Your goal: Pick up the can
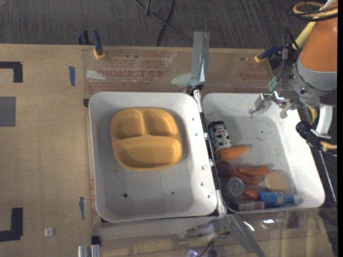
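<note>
The gripper [269, 104] hangs over the far right corner of the right bin [300, 159], its thin metal fingers splayed apart above bare white floor, nothing between them and nothing touched. Above it, the grey wrist and the orange band [320, 44] crowd the top right of the view. Both white bins sit side by side on a tan wooden bench [43, 159], blue tape marks and clamps along the far edge, dark carpet and a loop of cable beyond. The left bin [155, 197] carries a yellow divided plate [146, 138], turned face down near its far left part. Now the can [220, 135]: short, dark top, white body with black patches, lying against the right bin's left wall, well apart from the gripper. Just beside it a carrot [233, 153], then a grey round lid [234, 187], orange pieces, a tan disc [276, 181] and a blue bottle [276, 199] piled along the near edge.
</note>
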Controlling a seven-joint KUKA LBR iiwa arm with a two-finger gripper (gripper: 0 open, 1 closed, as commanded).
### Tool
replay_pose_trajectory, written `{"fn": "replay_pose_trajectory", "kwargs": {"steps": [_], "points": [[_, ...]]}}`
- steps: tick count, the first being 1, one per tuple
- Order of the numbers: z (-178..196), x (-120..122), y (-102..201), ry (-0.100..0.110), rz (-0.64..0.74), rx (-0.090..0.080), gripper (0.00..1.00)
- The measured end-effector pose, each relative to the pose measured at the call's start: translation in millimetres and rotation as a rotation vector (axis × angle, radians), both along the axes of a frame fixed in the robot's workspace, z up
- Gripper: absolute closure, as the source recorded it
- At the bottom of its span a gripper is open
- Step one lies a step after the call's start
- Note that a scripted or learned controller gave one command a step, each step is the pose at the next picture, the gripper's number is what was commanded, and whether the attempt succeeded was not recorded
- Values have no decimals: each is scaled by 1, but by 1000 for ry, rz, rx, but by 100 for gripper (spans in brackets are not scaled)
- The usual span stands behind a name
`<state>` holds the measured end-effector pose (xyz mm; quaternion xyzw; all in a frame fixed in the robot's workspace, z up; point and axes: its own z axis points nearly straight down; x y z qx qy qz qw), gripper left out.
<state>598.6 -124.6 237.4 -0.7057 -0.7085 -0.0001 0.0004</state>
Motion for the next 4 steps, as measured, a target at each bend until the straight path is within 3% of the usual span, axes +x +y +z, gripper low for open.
{"fn": "replay_pose_trajectory", "kwargs": {"steps": [1, 2, 3, 4], "points": [[-126, 68, 20, -2, -25, -1, 0], [-140, 69, -64, -3, -196, -2, 0], [-151, 69, -3, -1, -187, 0, 0], [-151, 69, -62, -4, -195, -2, 0]]}}
